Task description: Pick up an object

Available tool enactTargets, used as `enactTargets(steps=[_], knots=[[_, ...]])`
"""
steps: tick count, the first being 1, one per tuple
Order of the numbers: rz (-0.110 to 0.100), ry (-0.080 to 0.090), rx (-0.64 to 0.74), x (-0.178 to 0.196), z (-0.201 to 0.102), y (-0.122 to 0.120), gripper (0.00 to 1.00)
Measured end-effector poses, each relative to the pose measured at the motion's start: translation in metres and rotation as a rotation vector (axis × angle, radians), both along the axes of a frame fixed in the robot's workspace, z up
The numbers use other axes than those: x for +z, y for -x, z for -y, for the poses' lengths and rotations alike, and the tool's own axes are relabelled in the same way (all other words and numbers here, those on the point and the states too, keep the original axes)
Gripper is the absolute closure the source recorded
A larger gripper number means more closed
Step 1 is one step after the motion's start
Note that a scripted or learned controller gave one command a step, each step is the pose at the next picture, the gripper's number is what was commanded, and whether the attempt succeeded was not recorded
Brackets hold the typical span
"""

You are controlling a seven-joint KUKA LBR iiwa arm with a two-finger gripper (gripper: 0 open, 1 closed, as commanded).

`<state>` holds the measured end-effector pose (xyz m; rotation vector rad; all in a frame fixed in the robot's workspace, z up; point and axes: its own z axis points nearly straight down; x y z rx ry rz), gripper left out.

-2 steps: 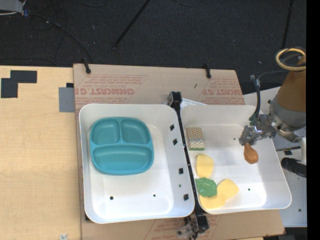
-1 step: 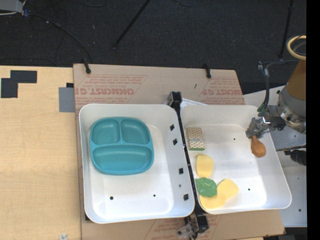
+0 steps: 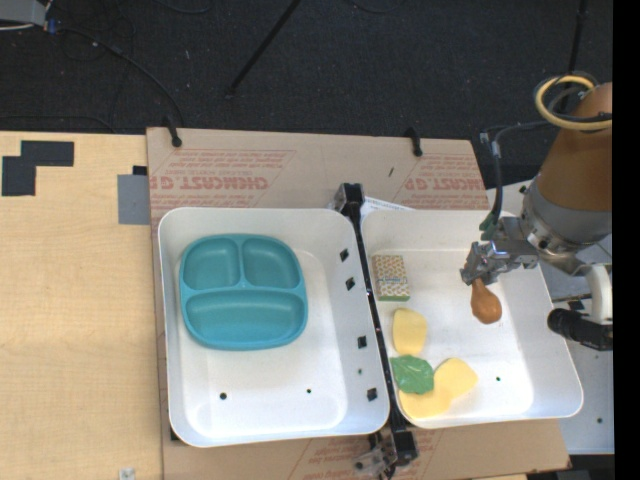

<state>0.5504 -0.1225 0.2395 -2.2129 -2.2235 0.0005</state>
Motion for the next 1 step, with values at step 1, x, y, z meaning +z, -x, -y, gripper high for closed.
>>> enactTargets(steps=[1], knots=[[-0.002,0.0,-0.002,-0.0108,-0.0457,0.0074,1.0]])
